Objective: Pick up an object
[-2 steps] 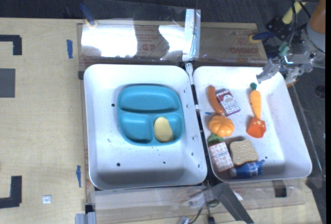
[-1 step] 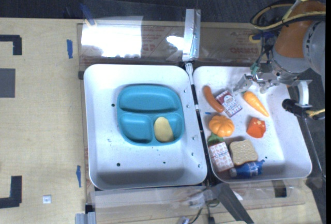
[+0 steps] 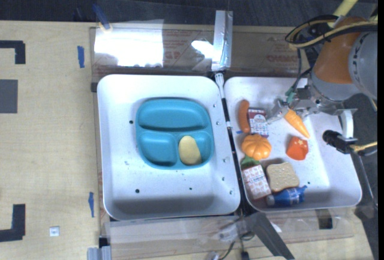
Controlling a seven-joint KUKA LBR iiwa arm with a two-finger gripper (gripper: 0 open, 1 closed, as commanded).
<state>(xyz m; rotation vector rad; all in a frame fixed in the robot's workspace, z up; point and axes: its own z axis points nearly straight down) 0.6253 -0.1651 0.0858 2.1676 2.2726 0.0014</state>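
My gripper (image 3: 302,108) hangs over the back of the right bin (image 3: 342,190), its fingers spread open to left and right. The thick end of an orange carrot (image 3: 297,122) lies just below, between them; neither finger visibly presses it. Close by in the same bin are a red pepper (image 3: 297,148), an orange pumpkin (image 3: 256,146), a sausage (image 3: 242,115), a small carton (image 3: 258,122), a bread slice (image 3: 282,175), a second carton (image 3: 255,181) and a blue bottle (image 3: 290,196).
The left bin (image 3: 114,151) holds a blue divided tray (image 3: 159,126) with a yellow potato (image 3: 189,149) in its front right compartment. The arm's orange band (image 3: 333,63) and cables stand over the right bin's far right corner. A clear panel (image 3: 150,42) rises behind the bins.
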